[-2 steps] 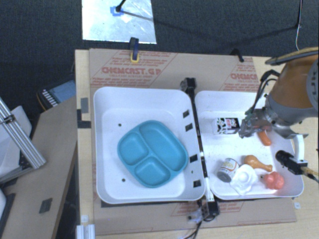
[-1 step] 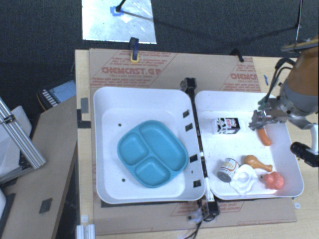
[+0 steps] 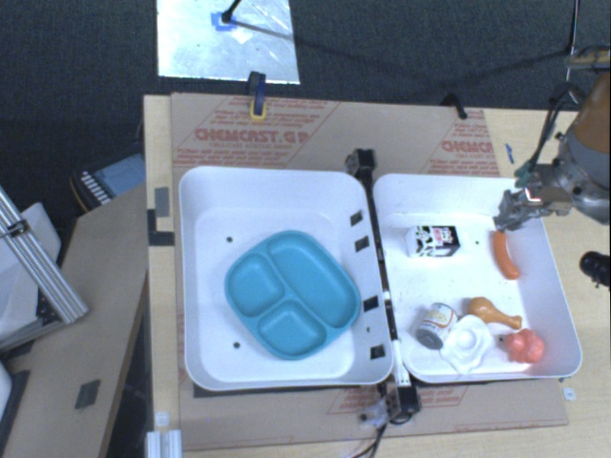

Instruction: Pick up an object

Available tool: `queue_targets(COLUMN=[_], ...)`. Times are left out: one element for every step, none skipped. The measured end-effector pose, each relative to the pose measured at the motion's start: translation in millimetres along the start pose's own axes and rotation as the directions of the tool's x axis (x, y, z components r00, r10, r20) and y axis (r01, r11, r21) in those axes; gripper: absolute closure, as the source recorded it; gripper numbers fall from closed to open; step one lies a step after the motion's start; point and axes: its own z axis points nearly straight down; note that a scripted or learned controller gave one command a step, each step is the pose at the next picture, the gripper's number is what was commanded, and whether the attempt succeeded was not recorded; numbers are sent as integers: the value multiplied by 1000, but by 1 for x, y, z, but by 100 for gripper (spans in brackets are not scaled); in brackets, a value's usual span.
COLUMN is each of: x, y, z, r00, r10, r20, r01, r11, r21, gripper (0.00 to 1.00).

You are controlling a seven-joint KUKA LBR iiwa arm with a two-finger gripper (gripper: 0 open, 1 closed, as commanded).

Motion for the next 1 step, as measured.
queue_targets(x=[57], y=[20], z=[6], r00=[1000], r10=[-5], r20=[-3], r01=[5], r11=[1000], r21=[4], gripper=[100])
